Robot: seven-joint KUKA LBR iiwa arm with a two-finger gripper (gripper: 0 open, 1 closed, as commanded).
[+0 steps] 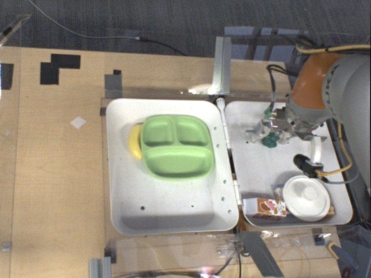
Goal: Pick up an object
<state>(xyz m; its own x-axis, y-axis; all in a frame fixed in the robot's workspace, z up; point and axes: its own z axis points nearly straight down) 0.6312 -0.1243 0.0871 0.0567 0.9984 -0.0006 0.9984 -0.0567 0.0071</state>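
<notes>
Camera view: pincer [268, 127] over small teal object [270, 139], right bin's [261, 172] 11 o'clock; grip state cannot be told. Risk: object skids aside, lift comes up empty.

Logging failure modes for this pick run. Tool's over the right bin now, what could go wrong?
1. The small teal object lies right at the tool; it looks small enough to be knocked aside instead of gripped.
2. The white bowl and brown packet sit together against the near wall of the right bin, so a try there may drag both or strike the wall.
</notes>
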